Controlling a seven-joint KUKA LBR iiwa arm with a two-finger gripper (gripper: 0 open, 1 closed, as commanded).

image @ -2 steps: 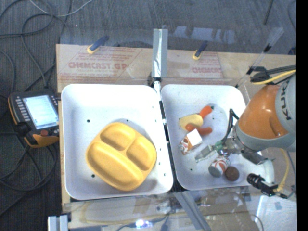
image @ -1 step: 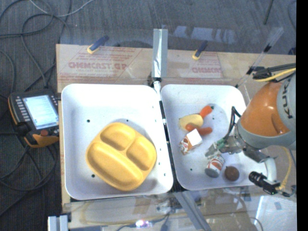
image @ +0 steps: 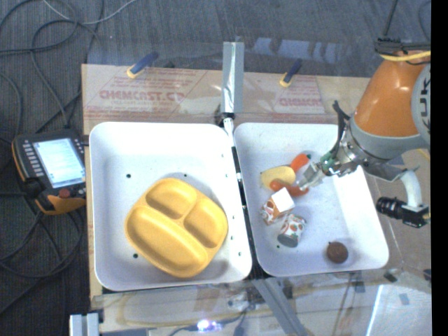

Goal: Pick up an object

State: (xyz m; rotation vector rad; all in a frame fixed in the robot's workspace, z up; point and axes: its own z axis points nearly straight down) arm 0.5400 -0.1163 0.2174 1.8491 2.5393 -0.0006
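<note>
Bench [image: 112,89] with two white bins [image: 105,187], apparently touching.

Dark grey carpet [image: 175,12] crossed by black cables [image: 42,26] surrounds a cardboard-topped bench [image: 140,93], with a lit handheld screen [image: 52,163] lying at its left side

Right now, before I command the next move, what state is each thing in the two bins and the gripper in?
Gripper: low in the right bin, at the orange-and-yellow pieces; grasp not visible.
Yellow tray: upside down in the left bin.
White cube: resting on a patterned piece.
Patterned cup: lying tipped.
Brown ball: lying free, apart.
</note>
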